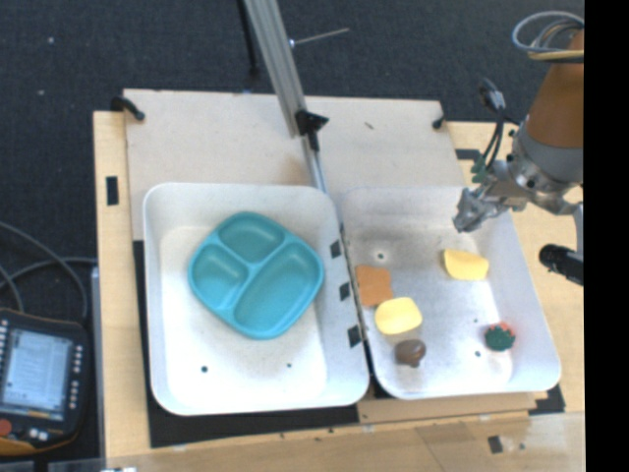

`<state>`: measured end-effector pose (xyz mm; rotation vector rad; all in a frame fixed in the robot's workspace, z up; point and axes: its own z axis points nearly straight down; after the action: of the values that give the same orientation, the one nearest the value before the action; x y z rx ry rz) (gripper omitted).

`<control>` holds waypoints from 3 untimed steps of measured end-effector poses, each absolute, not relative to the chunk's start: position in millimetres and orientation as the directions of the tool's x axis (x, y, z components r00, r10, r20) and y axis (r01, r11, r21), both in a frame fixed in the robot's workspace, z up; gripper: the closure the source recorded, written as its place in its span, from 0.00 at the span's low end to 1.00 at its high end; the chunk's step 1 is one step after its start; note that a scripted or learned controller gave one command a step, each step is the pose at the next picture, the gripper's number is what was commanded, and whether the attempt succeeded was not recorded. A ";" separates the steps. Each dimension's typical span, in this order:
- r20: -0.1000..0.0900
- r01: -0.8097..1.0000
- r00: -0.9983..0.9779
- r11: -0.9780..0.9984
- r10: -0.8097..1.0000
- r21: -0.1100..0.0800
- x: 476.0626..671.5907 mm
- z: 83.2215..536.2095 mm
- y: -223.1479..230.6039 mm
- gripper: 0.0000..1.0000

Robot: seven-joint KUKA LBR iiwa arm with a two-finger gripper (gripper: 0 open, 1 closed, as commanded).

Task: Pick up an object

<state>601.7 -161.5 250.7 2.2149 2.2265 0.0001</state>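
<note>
Light wooden desk (113, 264) under everything, set on dark carpet. Pale board (216, 136) across its far part. On top, two shallow white bins side by side: left white bin (167, 362), right white bin (536, 352), their inner walls touching near the middle.

Grey arm with an orange band (560, 106) in from the right, wrist above the far right corner of the right bin. Gripper (470, 214) low over the far part of that bin, pointing down and left; nothing visible between the fingers; open or clenched, cannot tell at this size.

Slanted aluminium bar (280, 57) from the top edge down toward the seam between the bins.

In the left bin, a teal plastic divided plate (257, 275) with three compartments, roughly centred.

In the right bin, the loose things, well apart from the gripper except the first:
- yellow wedge-shaped block (465, 265), just below and near the gripper, not touching it
- pale yellow rounded block (398, 315), near the middle front
- orange square pad (373, 284), just beside the rounded block, toward the left wall
- brown round lump (410, 352), just in front of the rounded block
- small green and red object (500, 336), near the right wall, too small to identify

Grey handheld control pendant (34, 372) at the lower left, off the desk.
</note>
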 end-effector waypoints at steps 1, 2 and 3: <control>0.000 1.000 -0.005 0.005 1.000 0.001 600.0 242.9 -117.1 1.00; 0.001 1.000 -0.007 0.007 1.000 0.000 599.4 233.8 -63.9 1.00; 0.002 1.000 -0.008 0.008 1.000 0.000 600.2 230.0 -7.1 1.00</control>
<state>600.2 -7.1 230.0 2.2139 2.2309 0.0019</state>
